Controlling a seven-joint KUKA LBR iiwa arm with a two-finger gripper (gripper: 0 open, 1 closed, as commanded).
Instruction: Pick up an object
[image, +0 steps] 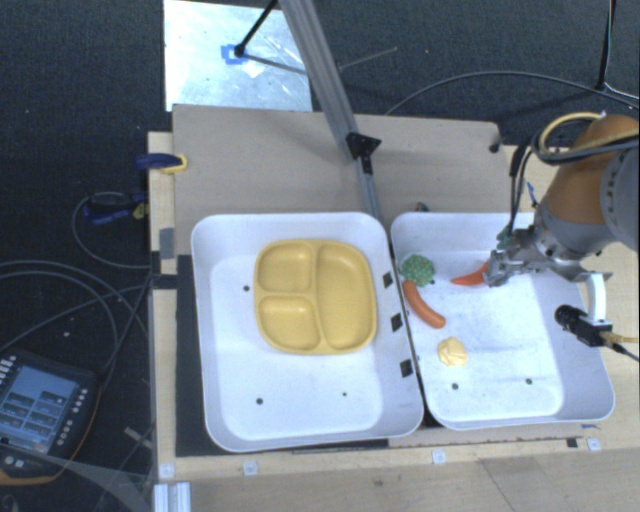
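Note:
My gripper (496, 271) is low over the back of the right bin (520, 370). A small orange-red carrot-like piece (466, 280) lies with its right end right at the gripper's tip; whether it is gripped is hidden by the gripper body. To the left in the same bin are a green broccoli piece (418, 268), an orange-red sausage (424, 305) lying slantwise, and a small pale yellow lump (452, 352) nearer the front.
The left bin (215, 340) holds a yellow divided plate (315, 297). A grey pole (335, 90) slants down to the gap between the bins at the back. A black fitting (580, 325) on the arm hangs over the right bin's right side.

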